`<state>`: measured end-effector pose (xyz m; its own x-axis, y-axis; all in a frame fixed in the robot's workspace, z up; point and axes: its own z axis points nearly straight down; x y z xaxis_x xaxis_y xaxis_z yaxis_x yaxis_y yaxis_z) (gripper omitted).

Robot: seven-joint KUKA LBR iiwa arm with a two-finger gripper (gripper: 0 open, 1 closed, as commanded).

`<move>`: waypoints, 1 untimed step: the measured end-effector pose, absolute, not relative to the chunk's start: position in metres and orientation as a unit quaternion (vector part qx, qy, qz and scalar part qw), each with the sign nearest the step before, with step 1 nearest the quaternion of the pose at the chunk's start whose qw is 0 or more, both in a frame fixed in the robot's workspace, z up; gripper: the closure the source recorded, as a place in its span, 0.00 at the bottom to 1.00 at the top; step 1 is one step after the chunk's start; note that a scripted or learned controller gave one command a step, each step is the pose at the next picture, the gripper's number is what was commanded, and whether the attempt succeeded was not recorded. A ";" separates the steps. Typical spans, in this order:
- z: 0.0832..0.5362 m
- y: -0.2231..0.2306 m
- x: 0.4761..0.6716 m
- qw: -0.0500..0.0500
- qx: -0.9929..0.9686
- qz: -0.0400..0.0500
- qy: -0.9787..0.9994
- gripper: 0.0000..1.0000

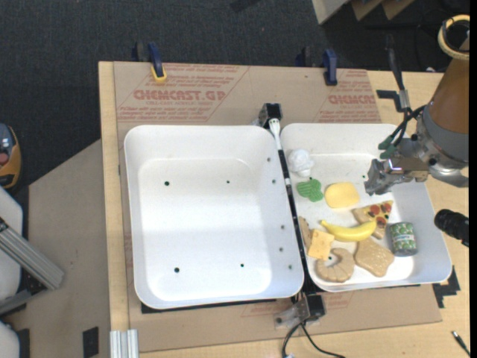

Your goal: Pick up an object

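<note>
- Cardboard-topped bench [223, 88], two white bins clamped side by side — left bin [201, 215] bare.
- Toy food crowds the right bin [350, 136]: banana [349, 231], yellow piece [342, 195].
- Gripper [376, 181] hovers beside them — whether it's open or closed, I can't tell.

Single fixed overhead camera, slanted down, both bins [149, 200] framed.
</note>
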<state>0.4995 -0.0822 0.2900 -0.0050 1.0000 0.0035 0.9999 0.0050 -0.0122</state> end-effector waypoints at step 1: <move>0.387 -0.174 0.478 -0.007 -0.710 -0.001 -0.704 1.00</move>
